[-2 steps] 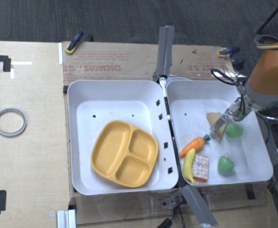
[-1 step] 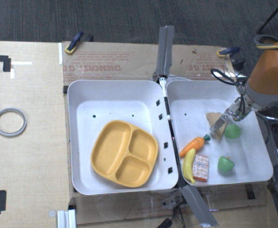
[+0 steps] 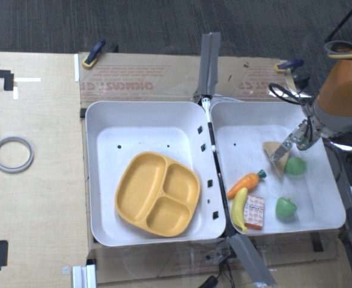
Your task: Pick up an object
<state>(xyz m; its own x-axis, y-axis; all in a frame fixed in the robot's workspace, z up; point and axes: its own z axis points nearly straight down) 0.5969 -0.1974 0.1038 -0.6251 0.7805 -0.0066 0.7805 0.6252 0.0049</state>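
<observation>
Gripper [image 3: 282, 155] mid right bin [image 3: 320, 221], on tan wedge [image 3: 274, 155], beside green ball [image 3: 295, 166]

Wooden bench [image 3: 38, 221], cardboard sheet [image 3: 146, 80] across its far part. Two white bins on it: right bin [image 3: 248, 122] beneath the gripper [image 3: 282, 155], left bin [image 3: 104, 131] beside. Tape roll [image 3: 11, 154] far left of gripper.

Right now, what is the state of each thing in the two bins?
Yellow plate: upright, lying flat in the left bin.
Carrot: lying in the right bin.
Banana: lying beside the small carton.
Gripper: low over the tan wedge.
Two green fruits: lying loose.
</observation>
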